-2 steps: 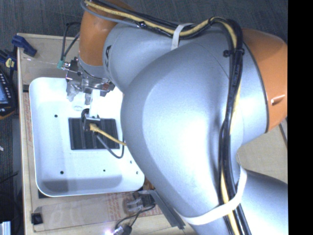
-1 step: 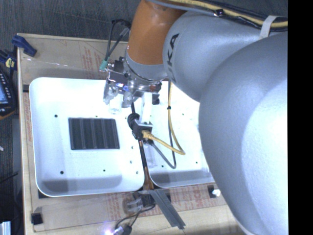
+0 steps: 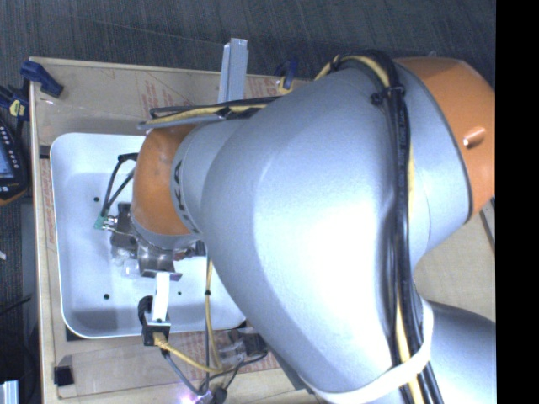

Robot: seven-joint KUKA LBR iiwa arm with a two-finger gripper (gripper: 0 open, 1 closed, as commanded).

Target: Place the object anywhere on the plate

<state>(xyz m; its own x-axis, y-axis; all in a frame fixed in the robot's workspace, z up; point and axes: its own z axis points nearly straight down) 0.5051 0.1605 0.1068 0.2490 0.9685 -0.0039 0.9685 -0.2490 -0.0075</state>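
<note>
Most of the view is taken up by the grey arm [image 3: 337, 234], which reaches in from the right and bends down over the left bin [image 3: 72, 225]. An orange band [image 3: 156, 183] is seen above the wrist, and a second orange section [image 3: 459, 133] lies at the upper right. Below the band, the wrist assembly [image 3: 147, 255] is seen low over the floor of the bin, with dark metal parts and a small green piece [image 3: 104, 222] at its left side. The jaws are hidden beneath the wrist, so whether they are open or shut, or hold anything, cannot be told. The object and the plate cannot be made out; whatever lies under the wrist is covered by it.

A white bracket [image 3: 158, 303] with a black end is seen hanging from the wrist toward the near rim of the bin. Yellow cables [image 3: 189, 364] are run along the arm and looped down past the front edge of the worktop [image 3: 101, 369]. A blue clamp [image 3: 40, 76] is fixed at the far left corner of the worktop, and a grey upright post [image 3: 233, 70] stands at its far edge. A black device [image 3: 10, 154] lies just off the left side.
</note>
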